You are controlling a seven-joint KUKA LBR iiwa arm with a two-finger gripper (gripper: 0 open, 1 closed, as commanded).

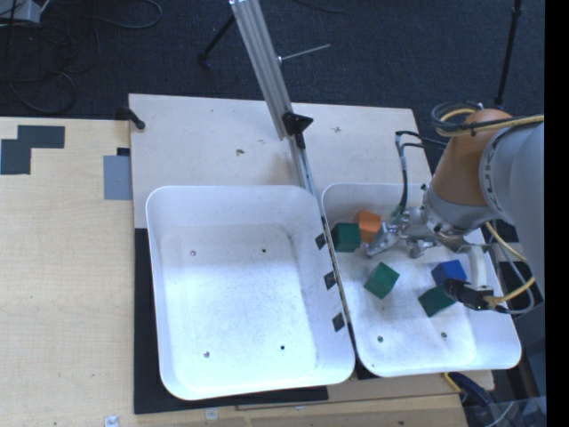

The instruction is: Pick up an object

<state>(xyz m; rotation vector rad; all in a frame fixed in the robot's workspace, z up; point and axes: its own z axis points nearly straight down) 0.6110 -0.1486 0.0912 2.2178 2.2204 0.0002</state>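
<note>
gripper (384, 237) low in right bin (498, 356) | jaw state: cannot tell | orange block (369, 220) touching just above-left, green cube (347, 236) just left | nearest target: orange block

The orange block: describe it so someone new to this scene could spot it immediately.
Look at the right-hand white bin, where the coloured blocks lie. Near its far left corner, beside the gripper, sits the orange block, next to a green block. It is the only orange block; the others are green or blue.
</note>
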